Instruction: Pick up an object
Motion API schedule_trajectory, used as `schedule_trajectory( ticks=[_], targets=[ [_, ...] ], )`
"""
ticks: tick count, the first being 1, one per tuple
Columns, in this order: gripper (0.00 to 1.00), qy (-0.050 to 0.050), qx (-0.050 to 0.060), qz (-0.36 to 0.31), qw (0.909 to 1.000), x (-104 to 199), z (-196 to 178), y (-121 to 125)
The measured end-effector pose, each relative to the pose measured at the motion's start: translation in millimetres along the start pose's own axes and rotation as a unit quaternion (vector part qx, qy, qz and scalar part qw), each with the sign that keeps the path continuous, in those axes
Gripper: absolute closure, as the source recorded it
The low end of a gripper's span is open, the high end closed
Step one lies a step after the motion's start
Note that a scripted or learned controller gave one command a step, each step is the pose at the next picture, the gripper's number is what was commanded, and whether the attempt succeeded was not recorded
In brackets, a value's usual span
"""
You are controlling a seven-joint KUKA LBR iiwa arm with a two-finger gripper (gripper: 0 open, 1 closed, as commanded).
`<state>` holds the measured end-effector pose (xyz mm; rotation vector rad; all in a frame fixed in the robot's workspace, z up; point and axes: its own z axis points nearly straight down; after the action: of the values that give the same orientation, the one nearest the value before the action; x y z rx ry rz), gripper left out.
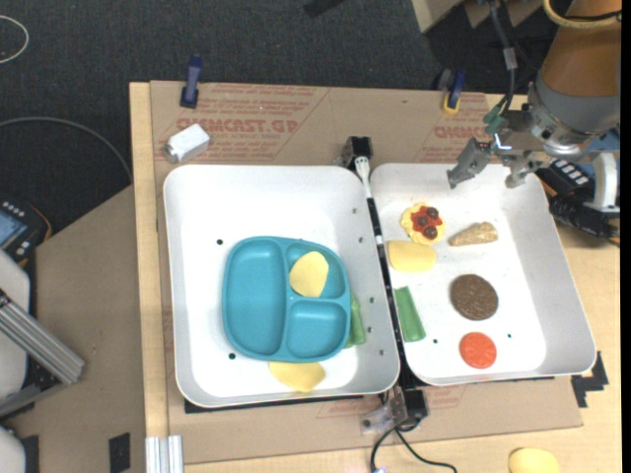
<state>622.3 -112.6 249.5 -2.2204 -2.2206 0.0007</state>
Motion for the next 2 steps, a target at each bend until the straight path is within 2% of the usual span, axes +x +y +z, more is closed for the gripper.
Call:
schedule_trajectory(
  ticks=[1,2],
  targets=[
    [1.0,0.0,-0.002,0.0,1.0,0.1,-11.0,0.7],
    [1.0,0.001,0.005,0.004,1.0,-61.8,167.6,-78.7]
  ],
)
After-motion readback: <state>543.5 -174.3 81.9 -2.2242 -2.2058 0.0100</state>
